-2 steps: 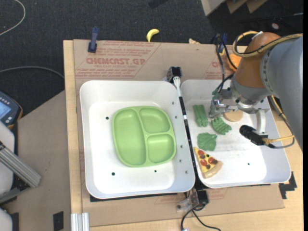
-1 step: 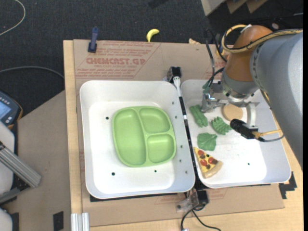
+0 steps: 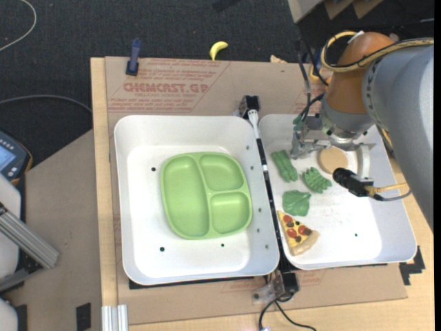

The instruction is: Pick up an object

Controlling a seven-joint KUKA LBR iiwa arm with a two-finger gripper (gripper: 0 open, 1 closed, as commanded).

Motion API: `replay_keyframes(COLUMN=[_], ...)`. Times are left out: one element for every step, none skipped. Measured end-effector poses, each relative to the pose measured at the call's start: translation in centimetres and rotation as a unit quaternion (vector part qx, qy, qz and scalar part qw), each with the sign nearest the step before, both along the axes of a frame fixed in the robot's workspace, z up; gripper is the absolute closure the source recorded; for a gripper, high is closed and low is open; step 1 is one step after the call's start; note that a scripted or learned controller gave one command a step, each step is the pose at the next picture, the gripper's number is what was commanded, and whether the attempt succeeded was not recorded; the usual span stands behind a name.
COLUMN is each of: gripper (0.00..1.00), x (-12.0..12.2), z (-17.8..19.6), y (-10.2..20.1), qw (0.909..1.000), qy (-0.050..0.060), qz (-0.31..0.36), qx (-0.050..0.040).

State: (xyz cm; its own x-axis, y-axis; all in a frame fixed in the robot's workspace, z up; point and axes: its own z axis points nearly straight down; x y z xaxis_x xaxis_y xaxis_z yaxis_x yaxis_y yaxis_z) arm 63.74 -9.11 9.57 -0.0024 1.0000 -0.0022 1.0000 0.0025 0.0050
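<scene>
Gripper low in right bin, beside long green toy; grip cannot tell. Looks light, hard, smooth plastic; best pinched across thin middle

Dark carpet floor (white cable looping at top left); brown cardboard sheet covering bench.

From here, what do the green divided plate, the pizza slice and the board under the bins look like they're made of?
Green divided plate: likely moulded plastic, smooth and uniformly coloured with a soft sheen. Pizza slice: seemingly a toy, plastic or rubber, with flat solid colours; which one I can't tell. Board: cardboard by its matte brown face and printed red lettering.
</scene>
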Motion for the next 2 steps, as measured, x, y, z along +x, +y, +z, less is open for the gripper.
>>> replay_keyframes(gripper=[1.00, 1.00], x=[0.06, 0.10], z=[1.05, 2.04], y=[0.01, 0.01], qw=[1.0000, 1.0000], qy=[-0.001, -0.002], qz=[0.001, 0.001], qx=[-0.0007, -0.0015])
